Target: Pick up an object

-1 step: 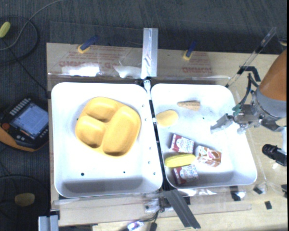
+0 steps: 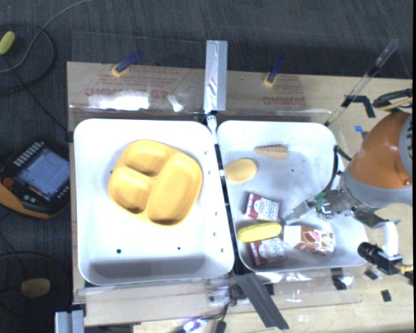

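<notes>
Objects for picking lie in two shallow white bins set side by side on a wooden bench [image 2: 312, 92]. Far left, off the bench, a handheld control pendant [image 2: 29, 179] with a lit screen rests on the dark floor, with black cables near it and a small yellow item [image 2: 5, 42] toward the upper left corner. The left bin [image 2: 90, 207] holds one thing: a large yellow, lumpy, bread-like object [image 2: 154, 181], lying near the bin's middle. A metal divider strip [image 2: 215, 82] stands upright at the far edge, above the seam between the bins. The right bin [image 2: 305, 134] holds several smaller items. Near its left wall lies a round tan piece [image 2: 240, 170]; toward the far wall, a tan cone-shaped piece [image 2: 271, 150]. Below these lies a small red carton [image 2: 262, 207], and just beneath it a yellow, banana-like item [image 2: 258, 232] that rests partly on a dark red packet [image 2: 269, 251]. To the right of these, a white and orange packet [image 2: 310, 238] lies near the front wall. The hand [image 2: 296, 212] reaches in from the right, low over the right bin, its tip just above the white and orange packet and just right of the red carton; whether its fingers are spread or closed cannot be told. Nothing shows between them. The orange band [image 2: 381, 155] of the arm sits over the bin's right edge.
</notes>
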{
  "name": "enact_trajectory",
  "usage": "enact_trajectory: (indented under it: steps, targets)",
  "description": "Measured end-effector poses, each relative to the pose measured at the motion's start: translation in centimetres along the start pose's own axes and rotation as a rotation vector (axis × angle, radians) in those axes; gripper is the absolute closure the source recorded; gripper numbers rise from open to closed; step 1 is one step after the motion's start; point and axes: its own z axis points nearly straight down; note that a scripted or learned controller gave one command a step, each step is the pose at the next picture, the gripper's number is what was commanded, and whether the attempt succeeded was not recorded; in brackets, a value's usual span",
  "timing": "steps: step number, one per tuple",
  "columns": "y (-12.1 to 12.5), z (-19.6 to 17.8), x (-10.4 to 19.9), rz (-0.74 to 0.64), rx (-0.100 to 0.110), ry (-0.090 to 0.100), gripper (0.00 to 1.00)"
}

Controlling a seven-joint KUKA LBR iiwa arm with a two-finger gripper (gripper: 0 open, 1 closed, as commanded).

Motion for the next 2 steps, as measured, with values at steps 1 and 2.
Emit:
enact_trajectory:
  steps: [1, 2]
  targets:
    - [-0.61, 1.23, 3.52, 0.027, -0.013, -0.012, 0.0]
    - [-0.42, 0.27, 3.71, 0.026, -0.015, -0.008, 1.0]
